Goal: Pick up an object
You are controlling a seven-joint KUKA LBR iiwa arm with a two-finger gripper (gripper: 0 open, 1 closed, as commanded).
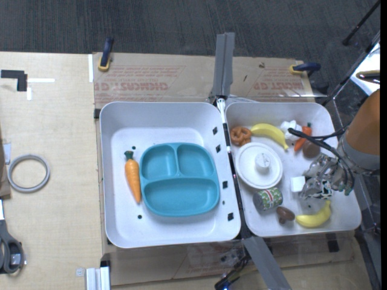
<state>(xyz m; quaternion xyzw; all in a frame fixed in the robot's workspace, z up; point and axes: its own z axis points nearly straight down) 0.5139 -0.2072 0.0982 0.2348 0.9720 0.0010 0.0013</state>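
My gripper (315, 186) hangs low in the right bin (260, 225), near its right side, with the arm coming in from the right. It sits just above a yellow banana (314, 217) at the bin's front right and beside a small white block (297, 183). Left of it lies a white round lid (260, 165), with a green patterned can (268, 199) and a brown lump (286, 214) in front. A second banana (269, 132), a pretzel (240, 135) and small red and white toys (300, 139) lie at the back.
The left bin (115, 222) holds a blue divided plate (179, 178) and a carrot (132, 176) along its left side. A grey tape ring (26, 173) and scissors (11, 252) lie on the bench at the far left. Clamps hold the cardboard behind the bins.
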